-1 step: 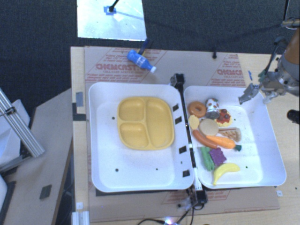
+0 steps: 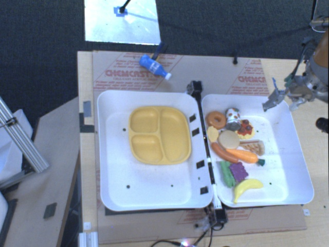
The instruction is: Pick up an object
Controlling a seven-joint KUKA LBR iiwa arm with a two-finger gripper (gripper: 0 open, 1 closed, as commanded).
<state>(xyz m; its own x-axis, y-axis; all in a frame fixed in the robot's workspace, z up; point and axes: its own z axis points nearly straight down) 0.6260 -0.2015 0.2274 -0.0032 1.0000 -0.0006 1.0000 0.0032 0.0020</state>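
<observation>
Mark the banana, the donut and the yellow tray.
banana (image 2: pixel 248 188): camera view, middle of its curved body.
donut (image 2: pixel 216 120): camera view, on the ring's left side.
yellow tray (image 2: pixel 158 156): camera view, ridge between compartments.

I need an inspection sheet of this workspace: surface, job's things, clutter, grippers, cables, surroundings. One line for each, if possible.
Surface: bench bearing two white bins, left bin and right bin, side by side.
Job's things: toy foods in the right bin's left half: donut, carrot, banana.
Clutter: yellow divided tray in the left bin; blue bottle lying behind it.
Grippers: gripper over the right bin's far right corner, holding nothing.
Cables: wires at the front edge.
Surroundings: dark floor; grey panel on it.
</observation>
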